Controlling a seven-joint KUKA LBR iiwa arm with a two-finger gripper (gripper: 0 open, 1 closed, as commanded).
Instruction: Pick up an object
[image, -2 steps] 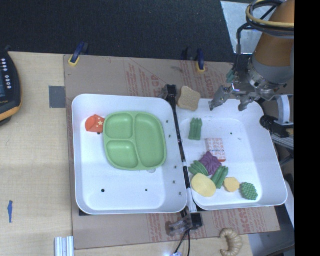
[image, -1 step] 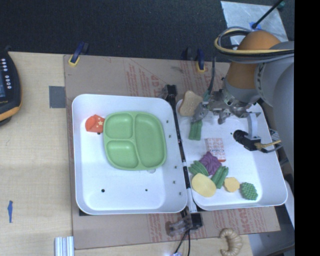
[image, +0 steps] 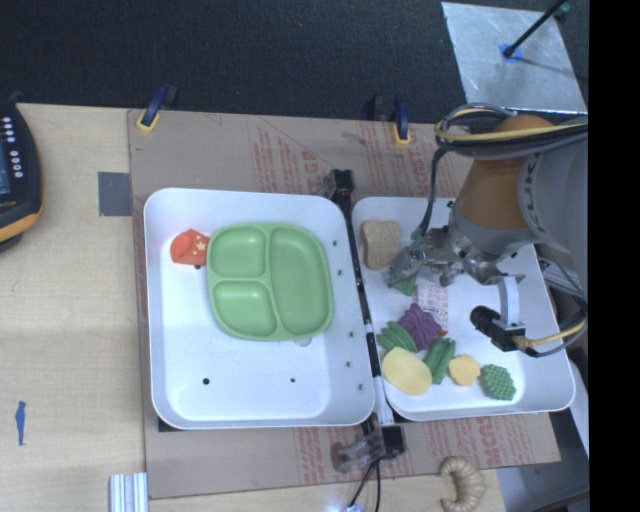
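Though partly hidden, green pods (image: 440, 358) lying diagonal.

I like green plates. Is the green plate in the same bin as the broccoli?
No, the green plate lies in the left bin, while the broccoli sits in the right bin.

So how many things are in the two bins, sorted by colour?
Green: 4 (plate, bean, broccoli, leaf)
Yellow: 2 (big piece, small piece)
Red: 1
Purple: 1
Brown: 1, bread
Total: 9
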